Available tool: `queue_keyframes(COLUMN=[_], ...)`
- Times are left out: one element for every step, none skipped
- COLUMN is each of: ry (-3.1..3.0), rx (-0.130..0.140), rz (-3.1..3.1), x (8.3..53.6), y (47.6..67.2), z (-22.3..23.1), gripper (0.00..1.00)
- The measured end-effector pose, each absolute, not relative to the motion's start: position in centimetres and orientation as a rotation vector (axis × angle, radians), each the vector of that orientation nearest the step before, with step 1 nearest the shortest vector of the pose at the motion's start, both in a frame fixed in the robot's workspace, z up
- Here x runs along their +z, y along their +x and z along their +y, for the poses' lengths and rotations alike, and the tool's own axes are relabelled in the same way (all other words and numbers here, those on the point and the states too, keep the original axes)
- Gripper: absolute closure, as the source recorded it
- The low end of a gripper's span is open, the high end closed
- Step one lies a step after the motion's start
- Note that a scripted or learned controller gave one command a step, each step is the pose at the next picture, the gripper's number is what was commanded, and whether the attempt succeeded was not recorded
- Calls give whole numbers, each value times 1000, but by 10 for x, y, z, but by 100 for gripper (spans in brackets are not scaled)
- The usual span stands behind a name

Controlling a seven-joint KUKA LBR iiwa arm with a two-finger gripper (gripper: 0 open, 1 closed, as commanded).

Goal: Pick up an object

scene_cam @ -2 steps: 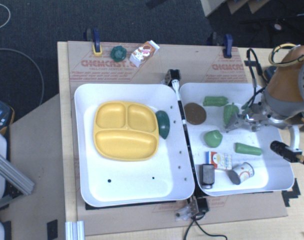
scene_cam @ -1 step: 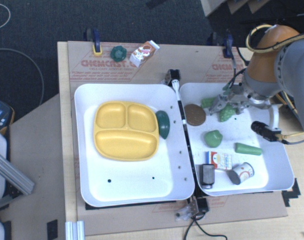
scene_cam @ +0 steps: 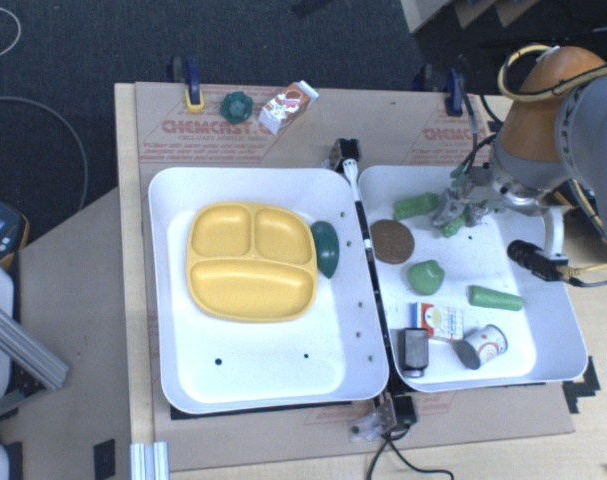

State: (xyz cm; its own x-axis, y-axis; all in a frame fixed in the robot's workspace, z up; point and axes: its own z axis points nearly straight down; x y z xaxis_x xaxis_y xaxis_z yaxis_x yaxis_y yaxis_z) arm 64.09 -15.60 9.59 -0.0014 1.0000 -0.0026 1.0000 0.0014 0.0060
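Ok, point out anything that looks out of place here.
Two things lie outside the bins on the cardboard at the back: a small dark green round piece and a red-and-white carton, tipped on its side. Inside the bins nothing looks spilled or damaged.

Arm (scene_cam: 573,118) cut off at right edge, hand (scene_cam: 461,211) fingers indistinct

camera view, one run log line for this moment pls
gripper low in right bin, far side | beside green piece | nothing seen held | yellow tray in left bin
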Motion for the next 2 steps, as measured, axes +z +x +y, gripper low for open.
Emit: queue_keyframes(ry=[2227,2214], rx=[-22,6], rz=[2231,2223], x=[126,188], y=[664,667], z=[-98,-43], gripper=[100,100])
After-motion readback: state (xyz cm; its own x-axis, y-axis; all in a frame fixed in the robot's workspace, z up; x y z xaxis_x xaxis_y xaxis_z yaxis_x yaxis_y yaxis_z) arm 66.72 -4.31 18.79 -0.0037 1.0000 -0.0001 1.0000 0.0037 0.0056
